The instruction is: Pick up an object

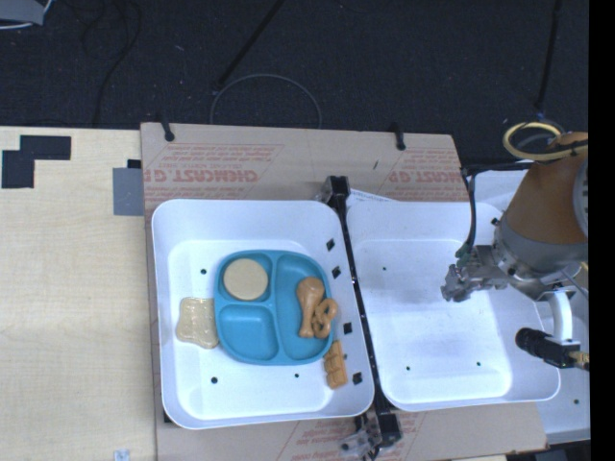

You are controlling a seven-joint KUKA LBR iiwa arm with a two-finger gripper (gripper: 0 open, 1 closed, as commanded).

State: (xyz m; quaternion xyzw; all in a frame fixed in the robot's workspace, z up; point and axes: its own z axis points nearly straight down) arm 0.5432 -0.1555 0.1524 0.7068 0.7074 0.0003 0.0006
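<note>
**Meanwhile, food sits left, gripper hovers right**

Inside the left bin (183, 227) rests a blue divided plate (252, 336) bearing a round tan cookie (245, 279) and a pretzel-like pastry (316, 307). A pale bread slice (197, 322) touches the plate's left edge; a small brown piece (334, 365) lies just beside its lower right. Over the right bin (423, 353), the gripper (461, 284) hangs with nothing between its fingers, which stand close together.
</note>
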